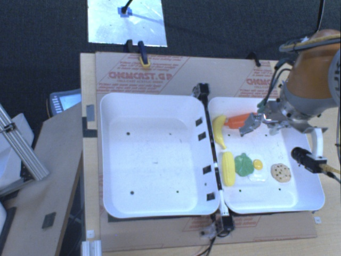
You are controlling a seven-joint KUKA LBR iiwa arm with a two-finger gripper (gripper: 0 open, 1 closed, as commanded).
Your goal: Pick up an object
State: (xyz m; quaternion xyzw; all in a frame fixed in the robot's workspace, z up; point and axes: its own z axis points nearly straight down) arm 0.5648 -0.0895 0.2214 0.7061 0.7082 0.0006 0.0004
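Toy food lay in the right bin [306, 199]: a yellow banana [219, 130], an orange carrot-like piece [238, 121], a yellow corn cob [228, 168], a green leafy piece [244, 164], a fried egg [257, 169] and a round brown cookie [281, 172]. The gripper [250, 124] hung over the orange piece, near the banana; I could not tell how wide it was. The cardboard sheet [176, 71] under the bins carried red letters, "CHEMCAST G P". The left bin [154, 156] stood beside.
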